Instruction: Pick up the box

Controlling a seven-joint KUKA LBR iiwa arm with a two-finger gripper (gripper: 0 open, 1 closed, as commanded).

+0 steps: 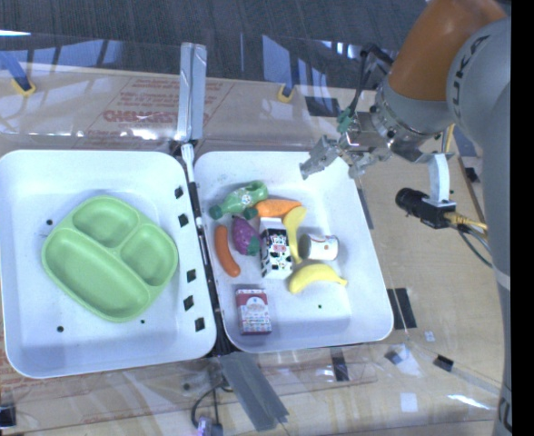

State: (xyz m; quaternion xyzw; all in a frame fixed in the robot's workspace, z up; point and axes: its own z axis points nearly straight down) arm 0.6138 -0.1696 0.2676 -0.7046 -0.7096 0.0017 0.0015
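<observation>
Camera view, itemised left to right, every place taken from the right bin (362, 307). Left bin (13, 243), touching the right bin's left wall, is holding a green divided plate (108, 257). Inside the right bin, near its left wall, an orange carrot-like piece (226, 251) is lying lengthwise; toward its front edge the red box (252, 310) is lying flat, apart from the other items. Toward the bin's middle a green bottle-shaped toy (240, 199), a purple piece (243, 234), an orange piece (278, 210) and a black-and-white cow-print carton (276, 252) are crowding together. Further right a small white cup-like item (321, 247) and a yellow banana (315, 279) are sitting. Above the bin's back right corner the gripper (326, 160) is hovering, holding nothing; whether its fingers are spread or closed cannot be told. Handling judgement: the red box is probably light, stiff card with smooth printed faces, somewhat crushable. It is lying face up with free floor on all sides, so a hold across its two long edges looks best, fingers coming down on either side.
</observation>
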